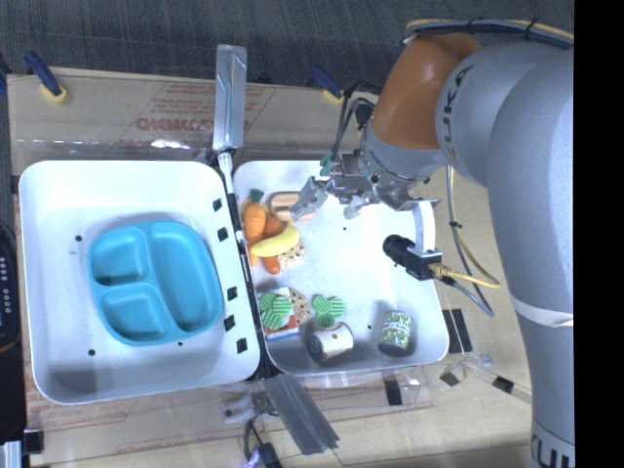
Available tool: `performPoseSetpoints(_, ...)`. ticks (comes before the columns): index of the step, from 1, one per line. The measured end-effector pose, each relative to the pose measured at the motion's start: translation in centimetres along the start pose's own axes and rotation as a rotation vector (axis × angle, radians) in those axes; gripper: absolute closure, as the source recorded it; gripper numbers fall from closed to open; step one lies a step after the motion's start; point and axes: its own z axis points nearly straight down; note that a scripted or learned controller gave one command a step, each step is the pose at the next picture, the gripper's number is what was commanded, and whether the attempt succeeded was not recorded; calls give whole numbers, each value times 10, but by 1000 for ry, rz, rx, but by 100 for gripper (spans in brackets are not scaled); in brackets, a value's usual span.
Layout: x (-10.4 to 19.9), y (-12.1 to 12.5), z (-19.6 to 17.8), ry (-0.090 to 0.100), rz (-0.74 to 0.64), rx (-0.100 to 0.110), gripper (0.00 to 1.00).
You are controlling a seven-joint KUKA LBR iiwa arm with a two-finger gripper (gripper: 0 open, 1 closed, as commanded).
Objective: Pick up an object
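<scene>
My gripper [329, 206] hovers over the back of the right bin [366, 261], fingers spread open and nothing between them. Its left finger [306, 201] is close to a tan bun-like toy [283, 202] at the bin's back left. Just below lie an orange carrot [254, 220] and a yellow banana [275, 241], piled against the bin's left wall. Along the front edge sit a green striped toy [278, 310], a smaller green toy [328, 308], a white can [332, 341] on its side and a green patterned can [395, 330].
The left bin [49, 222] holds a blue divided tray [156, 281]. A black cable fitting [409, 255] hangs from the arm over the right bin's right side. A metal divider [230, 96] rises between the bins at the back.
</scene>
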Motion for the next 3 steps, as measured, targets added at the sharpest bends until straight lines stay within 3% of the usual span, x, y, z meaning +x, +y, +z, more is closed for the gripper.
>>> performPoseSetpoints(1, -56, -12, 116, -3, -49, -2, 0)
performPoseSetpoints(2, -47, -87, 116, 0, -89, -1, 0)
performPoseSetpoints(3, -48, -86, 106, -1, -94, -3, 100)
